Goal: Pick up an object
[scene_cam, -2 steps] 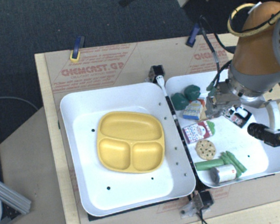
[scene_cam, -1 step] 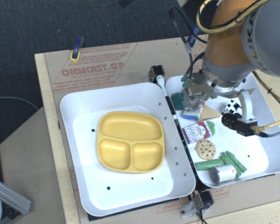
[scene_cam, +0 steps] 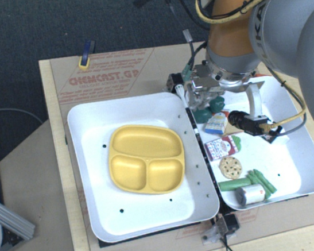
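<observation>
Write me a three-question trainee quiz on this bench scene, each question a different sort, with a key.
1. True or false: the yellow tray lies in the left bin.
2. Multiple choice: which bin is the claw over? A) left B) right C) neither
3. Fill in: the round cookie lies just below the red-and-white ______ in the picture.

Key: 1 true; 2 B; 3 packet.
</observation>
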### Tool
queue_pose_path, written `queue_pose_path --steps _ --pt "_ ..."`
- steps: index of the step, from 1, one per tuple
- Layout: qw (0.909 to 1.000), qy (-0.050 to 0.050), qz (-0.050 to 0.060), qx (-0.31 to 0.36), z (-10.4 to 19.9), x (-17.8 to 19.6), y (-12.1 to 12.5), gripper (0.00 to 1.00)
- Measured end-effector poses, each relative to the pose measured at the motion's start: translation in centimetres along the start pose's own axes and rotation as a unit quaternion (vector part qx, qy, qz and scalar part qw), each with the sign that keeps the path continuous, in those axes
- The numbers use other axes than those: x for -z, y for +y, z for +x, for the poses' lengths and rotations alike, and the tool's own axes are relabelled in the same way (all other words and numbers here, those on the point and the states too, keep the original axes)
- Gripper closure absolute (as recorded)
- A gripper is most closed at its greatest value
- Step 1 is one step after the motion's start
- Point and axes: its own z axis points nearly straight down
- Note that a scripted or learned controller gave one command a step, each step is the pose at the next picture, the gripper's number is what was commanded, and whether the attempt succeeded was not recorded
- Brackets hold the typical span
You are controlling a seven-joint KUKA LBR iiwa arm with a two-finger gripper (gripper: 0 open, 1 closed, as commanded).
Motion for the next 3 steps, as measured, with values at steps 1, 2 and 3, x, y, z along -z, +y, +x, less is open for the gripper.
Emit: queue_pose_path --steps 1,2,3 --pt "1.0 0.0 0.003 -0.002 1.6 -0.2 -0.2 1.0" --pt "1.0 -0.001 0.001 -0.004 0.1 -0.3 0.7 1.0" --pt "1.0 -0.001 0.001 -0.003 0.7 0.1 0.8 1.0"
